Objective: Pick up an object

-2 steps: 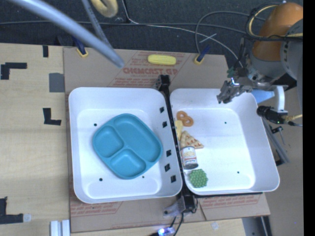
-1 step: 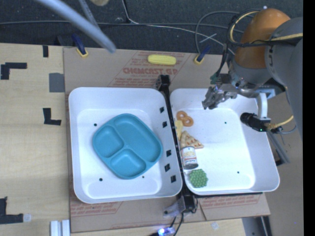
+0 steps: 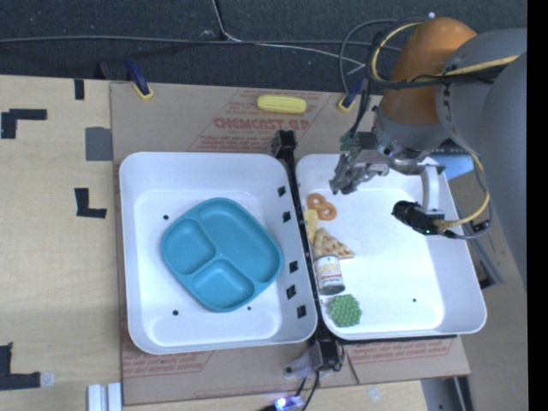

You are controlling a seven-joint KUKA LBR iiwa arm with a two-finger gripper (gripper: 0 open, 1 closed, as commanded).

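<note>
above the right bin (image 3: pixel 445 311) my pincer (image 3: pixel 345 183) hung near its far left corner; i could not tell whether it was released or clenched. just below it lay the pretzel (image 3: pixel 320 205), lined along the left wall with a small can (image 3: pixel 330 274) and green ball (image 3: pixel 345 310), likely my nearest pick. cardboard lettering was unreadable to me.

One fixed camera looks down at a slant on both white bins (image 3: pixel 137 255), arm (image 3: pixel 479 75) entering from the right.

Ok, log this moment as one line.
gripper: over right bin, above pretzel | holding: nothing seen | left bin: blue tray
</note>
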